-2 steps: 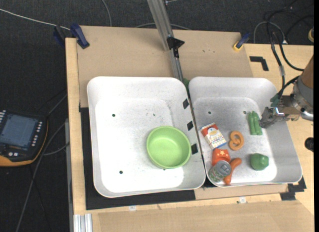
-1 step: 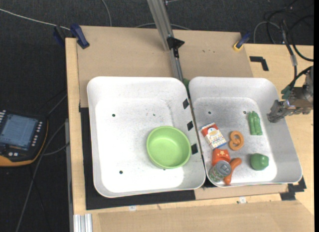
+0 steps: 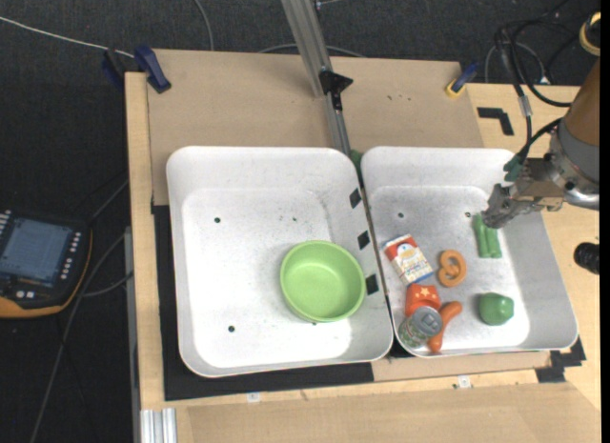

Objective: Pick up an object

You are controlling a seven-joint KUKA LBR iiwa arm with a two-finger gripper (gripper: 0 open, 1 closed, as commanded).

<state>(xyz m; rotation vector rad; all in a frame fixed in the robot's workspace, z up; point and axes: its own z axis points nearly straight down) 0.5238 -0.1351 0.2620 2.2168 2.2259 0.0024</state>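
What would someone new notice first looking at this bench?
Likely the green bowl, alone in the left bin near its lower right corner. Next, the cluster of small toys in the right bin, and the pincer at the right, over a green stick.

Two bins sit side by side on the desk (image 3: 238, 79). A bowl (image 3: 322, 281) lies in the left bin (image 3: 191, 241); the right bin (image 3: 543, 317) holds a carton (image 3: 408, 259), a pretzel (image 3: 452, 267) and other small items, with the gripper (image 3: 498, 214) above its far right side.

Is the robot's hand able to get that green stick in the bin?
Probably yes. The hand hangs right above the green stick in the right bin, and nothing lies over the stick.
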